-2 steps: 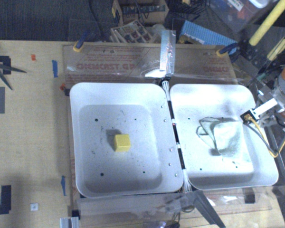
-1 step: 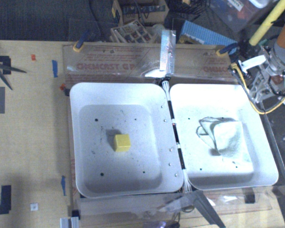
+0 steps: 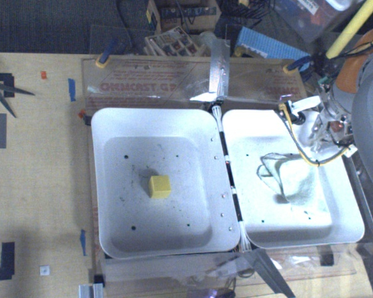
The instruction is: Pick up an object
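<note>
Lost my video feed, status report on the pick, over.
End effector over right bin's far right edge, grip state unreadable. Yellow block lying in left bin, untouched. Clear object in right bin. Nothing around block.

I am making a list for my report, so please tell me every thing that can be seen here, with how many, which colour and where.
bins: two, white, side by side in the middle of the bench.
block: one, yellow, near the middle of the left bin.
clear object: one, transparent with a dark outline, in the right bin; too unclear to identify.
wooden bench: one, light brown, under and left of the bins.
blue tape marks: two, on the bench left of the bins.
clear panel: one, with red lettering, behind the bins.
arm: one, grey, at the right edge.
pincer: one, above the right bin's far right part.
</note>
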You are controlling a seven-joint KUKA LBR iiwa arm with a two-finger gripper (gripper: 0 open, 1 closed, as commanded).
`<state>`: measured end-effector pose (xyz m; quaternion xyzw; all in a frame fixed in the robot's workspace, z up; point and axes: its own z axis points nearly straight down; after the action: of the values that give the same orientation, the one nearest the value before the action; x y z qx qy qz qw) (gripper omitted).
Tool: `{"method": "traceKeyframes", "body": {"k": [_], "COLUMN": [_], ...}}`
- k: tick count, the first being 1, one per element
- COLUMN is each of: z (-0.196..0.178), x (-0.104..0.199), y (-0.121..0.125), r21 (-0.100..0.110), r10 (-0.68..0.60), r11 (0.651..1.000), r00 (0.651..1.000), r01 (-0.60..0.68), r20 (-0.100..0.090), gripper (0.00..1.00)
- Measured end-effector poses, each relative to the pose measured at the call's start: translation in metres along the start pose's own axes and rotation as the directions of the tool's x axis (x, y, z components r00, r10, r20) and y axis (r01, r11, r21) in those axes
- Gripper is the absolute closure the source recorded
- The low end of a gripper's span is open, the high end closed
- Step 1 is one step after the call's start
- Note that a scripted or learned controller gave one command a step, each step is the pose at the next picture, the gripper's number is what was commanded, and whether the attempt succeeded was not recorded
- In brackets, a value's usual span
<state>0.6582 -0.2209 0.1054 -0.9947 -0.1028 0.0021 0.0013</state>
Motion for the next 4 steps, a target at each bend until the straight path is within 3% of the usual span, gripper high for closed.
{"method": "traceKeyframes", "body": {"k": [1, 2, 4], "z": [-0.011, -0.062, -0.083], "x": [0.002, 0.000, 0.001], "y": [-0.002, 0.002, 0.000], "r21": [0.000, -0.003, -0.005], "r10": [-0.005, 0.002, -0.005], "r11": [1.000, 1.000, 1.000], "r00": [1.000, 1.000, 1.000], "r01": [0.005, -0.002, 0.005], "r20": [-0.001, -0.005, -0.006], "gripper": [1.00, 1.00, 1.00]}}
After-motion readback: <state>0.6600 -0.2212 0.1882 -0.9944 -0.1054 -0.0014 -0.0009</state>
